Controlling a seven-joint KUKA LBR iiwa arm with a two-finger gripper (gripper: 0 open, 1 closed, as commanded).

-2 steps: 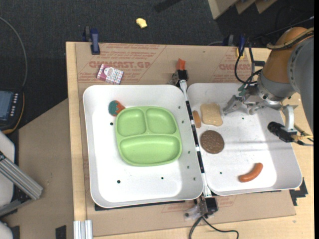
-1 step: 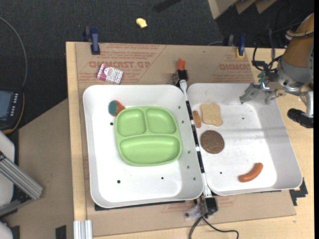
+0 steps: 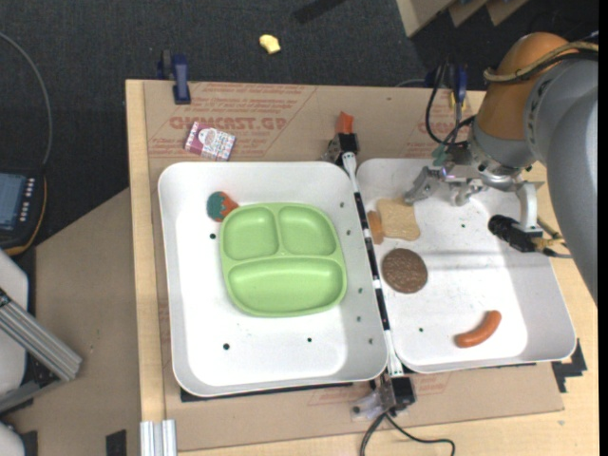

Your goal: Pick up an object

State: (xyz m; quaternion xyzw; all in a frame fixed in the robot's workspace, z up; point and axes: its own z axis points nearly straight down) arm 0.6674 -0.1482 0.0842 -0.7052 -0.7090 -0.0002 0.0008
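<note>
In the right bin (image 3: 513,293) lie a slice of toast (image 3: 399,221) near the left wall, a round brown patty (image 3: 405,270) just below it, and an orange-red sausage (image 3: 477,330) toward the front right. My gripper (image 3: 445,190) hovers over the bin's back part, just right of and behind the toast. It is open with nothing between its fingers. The left bin (image 3: 190,293) holds a green divided plate (image 3: 282,257) and a small red and teal object (image 3: 221,205) at the plate's back left corner.
The grey arm with its orange band (image 3: 518,93) comes in over the right bin's back right corner. A pink card (image 3: 209,141) lies on the bench behind the left bin. Clamps (image 3: 178,76) stand at the bench's back edge.
</note>
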